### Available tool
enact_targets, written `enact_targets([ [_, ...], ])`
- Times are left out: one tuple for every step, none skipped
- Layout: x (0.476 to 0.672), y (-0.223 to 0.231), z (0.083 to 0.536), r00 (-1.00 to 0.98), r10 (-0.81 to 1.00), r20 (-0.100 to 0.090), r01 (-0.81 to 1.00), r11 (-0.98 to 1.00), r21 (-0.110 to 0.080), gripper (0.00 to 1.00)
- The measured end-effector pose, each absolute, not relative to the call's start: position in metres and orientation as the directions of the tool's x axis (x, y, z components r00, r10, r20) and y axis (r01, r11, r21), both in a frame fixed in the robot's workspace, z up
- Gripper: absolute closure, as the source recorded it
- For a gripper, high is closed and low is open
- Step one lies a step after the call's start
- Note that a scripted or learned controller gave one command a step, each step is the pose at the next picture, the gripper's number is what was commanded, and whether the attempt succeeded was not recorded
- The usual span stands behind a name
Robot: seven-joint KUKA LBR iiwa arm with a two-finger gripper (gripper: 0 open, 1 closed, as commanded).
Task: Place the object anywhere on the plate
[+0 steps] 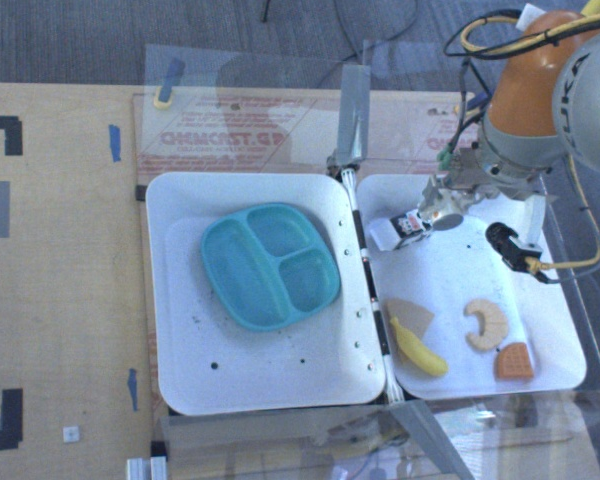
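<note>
A teal plate (270,265) with three compartments lies in the left bin (180,368). The right bin (555,368) holds a yellow banana (418,350), a tan wedge (410,315), a beige croissant-shaped piece (487,324) and an orange waffle-like block (514,362). My gripper (408,225) hangs low over the right bin's far-left corner, close to the divider between the bins. It is well above the banana and wedge in the view and apart from them. I see none of these objects in it.
The grey arm with its orange band (530,78) reaches in from the upper right. A black plug on a yellow cable (512,245) dangles over the right bin. A metal bracket (352,118) stands behind the divider between the bins.
</note>
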State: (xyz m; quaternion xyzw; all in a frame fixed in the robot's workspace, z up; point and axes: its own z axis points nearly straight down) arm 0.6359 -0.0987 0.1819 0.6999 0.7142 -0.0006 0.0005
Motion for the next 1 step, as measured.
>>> enact_targets([
  [0.6558,-0.0088,0.1853,-0.343,0.939,-0.002,0.939,0.343,0.004,1.0],
])
